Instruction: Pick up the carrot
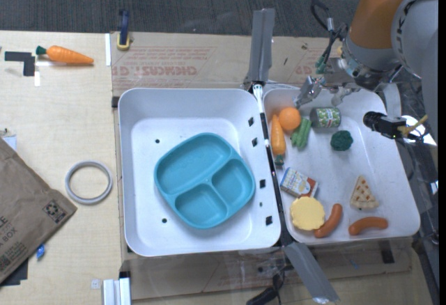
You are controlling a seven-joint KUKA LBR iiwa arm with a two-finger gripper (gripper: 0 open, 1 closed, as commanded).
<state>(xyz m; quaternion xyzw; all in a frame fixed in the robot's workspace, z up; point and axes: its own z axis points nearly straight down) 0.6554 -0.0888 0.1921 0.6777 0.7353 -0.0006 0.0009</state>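
Against the left wall of the right bin, in the centre-right of the frame, lies the carrot, an orange tapered piece with its long axis running nearly top to bottom of the picture, parallel to that wall and touching or very nearly touching it. An orange ball sits at its upper end and a green pod-shaped item lies just beside it to the right. The gripper hangs over the upper rim of the same bin, so the carrot lies down and to the left of it in the frame, near but not beneath it. Its two fingers are spread apart with nothing between them. A small green can rests almost directly below the fingers, between them and the bin floor. The arm enters from the upper right, orange band uppermost, wrist directed downward toward the bin's top edge. Judgement: the approach requires a shift toward the lower left and a finger line set across the carrot's long axis; the adjacent wall and the ball leave little clearance on that side. A second carrot-like item lies on the bench at the upper left, well apart from the arm.
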